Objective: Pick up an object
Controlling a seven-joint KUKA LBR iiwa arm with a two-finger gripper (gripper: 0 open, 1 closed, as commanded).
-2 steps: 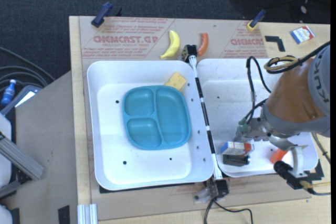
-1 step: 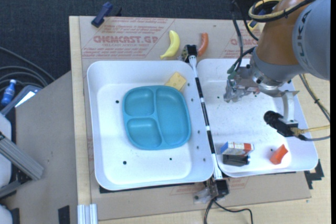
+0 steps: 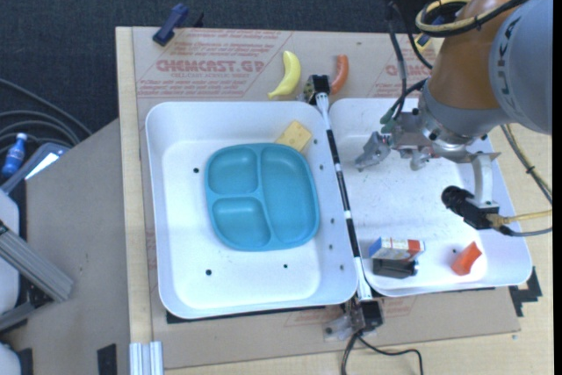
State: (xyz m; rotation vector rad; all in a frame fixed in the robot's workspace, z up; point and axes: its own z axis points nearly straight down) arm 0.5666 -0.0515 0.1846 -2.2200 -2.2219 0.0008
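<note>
Dark carpet surrounds the counter point(image 3: 145, 189), a board still wearing printed protective film, which carries two shallow white bins side by side.

Nearest the camera, along the front of the right bin point(image 3: 439, 281), lie three objects: a small dark block point(image 3: 392, 267), a small box with red, white and blue markings point(image 3: 397, 247) touching it from behind, and an orange piece point(image 3: 467, 258) near the right front corner, well apart from the other two.

The left bin point(image 3: 176, 215) holds a teal divided plate point(image 3: 262, 195) with three compartments, lying flat near the centre. A tan block point(image 3: 294, 136) sits just beyond the plate's far edge, close to the divider between the bins.

The arm point(image 3: 479, 66), grey with an orange band, reaches in from the right over the far half of the right bin. Its gripper point(image 3: 376, 148) points left above bare bin floor, well apart from the three objects at the front. Whether the gripper is open or closed cannot be told at this angle.

Beyond the bins, on the counter, lie a yellow banana point(image 3: 286, 75) and an orange carrot-shaped item point(image 3: 339, 73), with a blue clamp point(image 3: 169, 24) at the far left edge.
</note>
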